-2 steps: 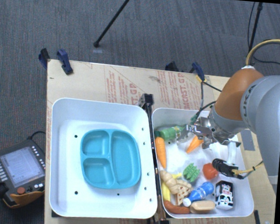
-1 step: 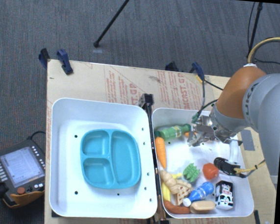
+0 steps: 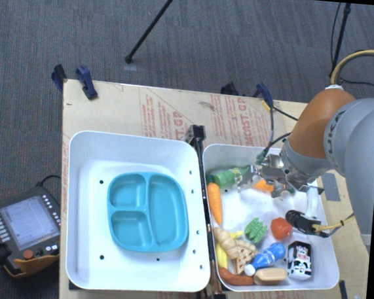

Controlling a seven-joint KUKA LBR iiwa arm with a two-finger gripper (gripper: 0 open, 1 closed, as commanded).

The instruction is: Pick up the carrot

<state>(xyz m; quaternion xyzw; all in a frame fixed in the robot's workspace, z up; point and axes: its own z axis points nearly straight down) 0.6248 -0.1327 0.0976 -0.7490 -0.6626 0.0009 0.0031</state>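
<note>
The carrot [image 3: 215, 203] is long and orange and lies along the left wall of the right bin [image 3: 331, 258], pointing toward the bin's front. My gripper [image 3: 261, 175] hangs over the back of that bin, up and to the right of the carrot and clear of it. A green toy vegetable [image 3: 226, 177] lies just left of the gripper, and a small orange piece [image 3: 264, 184] sits right beneath it. The wrist blocks the view of the gripper's tips.
In the right bin there is also a green leafy toy [image 3: 255, 229], a red tomato [image 3: 281, 227], a cow-print carton [image 3: 299, 259], a blue bottle [image 3: 269, 255] and a bread roll [image 3: 270, 274]. The left bin [image 3: 83, 168] holds a blue divided plate [image 3: 148, 211].
</note>
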